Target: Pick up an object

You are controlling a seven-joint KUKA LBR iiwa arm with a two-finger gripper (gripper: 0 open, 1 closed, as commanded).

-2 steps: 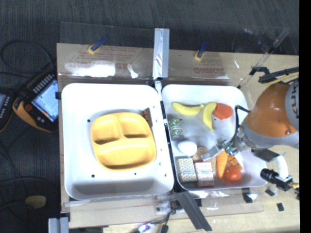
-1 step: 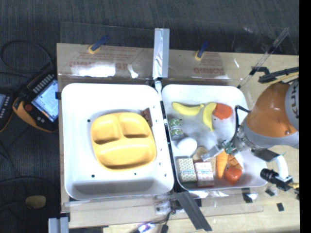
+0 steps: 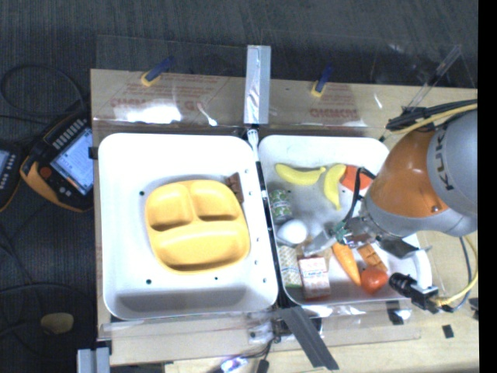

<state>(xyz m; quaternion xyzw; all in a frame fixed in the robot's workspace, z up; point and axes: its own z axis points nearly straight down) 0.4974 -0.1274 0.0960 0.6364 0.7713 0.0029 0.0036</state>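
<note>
Grey and orange, the robot arm (image 3: 423,185) reaches from the right into the right white bin (image 3: 373,148), its gripper (image 3: 342,235) low over an orange carrot (image 3: 348,261) beside a white egg-shaped ball (image 3: 293,231); its grasp cannot be told. Two yellow bananas (image 3: 299,175) lie near the bin's back. A yellow divided plastic tray (image 3: 198,224) sits in the left white bin (image 3: 124,208).

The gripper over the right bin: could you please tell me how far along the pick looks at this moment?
Done: the arm has reached into the right bin, and the gripper sits low among the items, beside the carrot and white ball. In hand: nothing visibly; the wrist hides the grasp. Left: securing and lifting one object. The bananas, small carton and yellow tray in the left bin lie untouched.
</note>
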